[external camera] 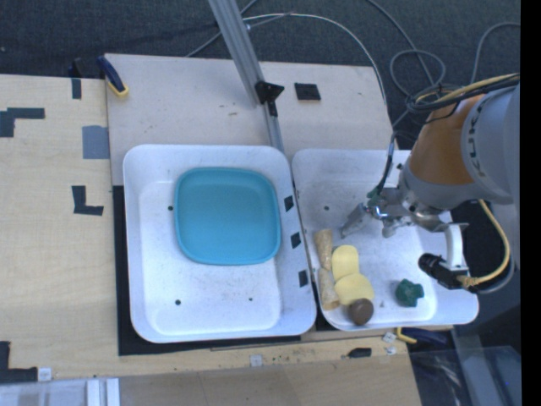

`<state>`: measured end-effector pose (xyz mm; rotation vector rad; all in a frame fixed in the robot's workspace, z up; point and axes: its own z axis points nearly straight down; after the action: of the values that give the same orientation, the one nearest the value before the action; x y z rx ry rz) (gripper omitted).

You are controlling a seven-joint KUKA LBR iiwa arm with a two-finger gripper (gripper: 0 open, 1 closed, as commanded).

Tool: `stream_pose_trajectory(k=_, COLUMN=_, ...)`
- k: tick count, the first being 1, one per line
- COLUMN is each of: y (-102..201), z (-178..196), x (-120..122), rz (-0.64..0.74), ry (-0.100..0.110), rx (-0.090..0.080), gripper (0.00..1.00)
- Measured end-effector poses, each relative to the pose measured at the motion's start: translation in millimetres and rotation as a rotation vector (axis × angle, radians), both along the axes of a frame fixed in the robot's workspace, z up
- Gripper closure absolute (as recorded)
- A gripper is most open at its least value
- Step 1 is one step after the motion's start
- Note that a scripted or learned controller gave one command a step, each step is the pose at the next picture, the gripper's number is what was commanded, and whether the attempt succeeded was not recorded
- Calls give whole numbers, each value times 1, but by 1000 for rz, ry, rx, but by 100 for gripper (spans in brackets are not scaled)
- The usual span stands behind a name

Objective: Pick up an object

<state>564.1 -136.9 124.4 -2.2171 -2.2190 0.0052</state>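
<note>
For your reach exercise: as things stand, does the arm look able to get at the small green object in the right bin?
Probably yes. The green object lies apart from the yellow pieces, nothing covers it, and the gripper hangs over the same bin.

From my station I count two white bins: the left bin (152, 311) and the right bin (338, 176); one turquoise plate (226, 216) lies in the left. In the right bin I log four loose items: one tan stick-shaped piece (325, 265); one yellow piece (347, 273); one brown rounded piece (361, 311); one small green piece (409, 292). One arm (461, 155) is at the bench.
</note>
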Motion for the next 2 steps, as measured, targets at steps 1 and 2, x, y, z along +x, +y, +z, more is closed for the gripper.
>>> stream_pose_trajectory(k=1, y=0, z=-36, x=0, rz=0, ry=-5, rx=-2, gripper=0)
stream_pose_trajectory(k=2, y=-1, z=-24, x=1, rz=-1, ry=-9, rx=-3, gripper=100)
